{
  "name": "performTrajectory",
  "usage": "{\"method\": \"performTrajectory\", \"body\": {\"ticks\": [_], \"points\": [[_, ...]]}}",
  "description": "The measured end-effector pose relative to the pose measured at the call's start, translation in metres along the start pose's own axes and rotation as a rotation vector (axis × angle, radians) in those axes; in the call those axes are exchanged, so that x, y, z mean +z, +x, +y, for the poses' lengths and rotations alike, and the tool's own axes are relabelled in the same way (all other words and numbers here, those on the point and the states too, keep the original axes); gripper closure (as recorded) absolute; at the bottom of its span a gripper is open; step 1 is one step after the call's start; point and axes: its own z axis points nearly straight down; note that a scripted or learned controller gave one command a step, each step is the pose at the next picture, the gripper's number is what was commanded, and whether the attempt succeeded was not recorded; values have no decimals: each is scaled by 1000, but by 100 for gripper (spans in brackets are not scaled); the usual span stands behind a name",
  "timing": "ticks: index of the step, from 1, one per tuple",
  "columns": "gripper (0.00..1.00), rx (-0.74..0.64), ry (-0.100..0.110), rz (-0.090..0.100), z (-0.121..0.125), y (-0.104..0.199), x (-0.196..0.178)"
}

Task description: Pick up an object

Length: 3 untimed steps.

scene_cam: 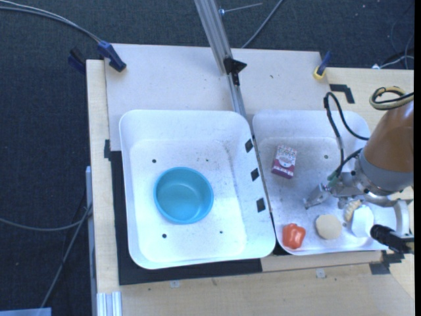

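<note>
1. A robotics lab or test cell, not a home.
2. A pale worktop (164, 78) bears two shallow white bins (131, 176), with clamps (113, 56) at its corners.
3. Loose cables (46, 15) trail over dark carpet (39, 143).
4. A metal pole (214, 25) slants over the worktop.
5. A grey and orange robot arm (391, 147) reaches in.

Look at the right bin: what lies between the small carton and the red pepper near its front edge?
Nothing: in the camera view, the stretch of bin floor between the small carton and the red pepper is bare white, speckled with dirt.
</note>
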Motion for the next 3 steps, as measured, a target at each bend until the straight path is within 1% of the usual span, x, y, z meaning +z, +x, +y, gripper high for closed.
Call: {"method": "performTrajectory", "body": {"ticks": [1,2,3], "points": [[100,0,-8,-2,2,0,-14],[100,-2,-22,-12,-4,1,-60],[100,-3,-18,-11,-5,1,-101]]}}
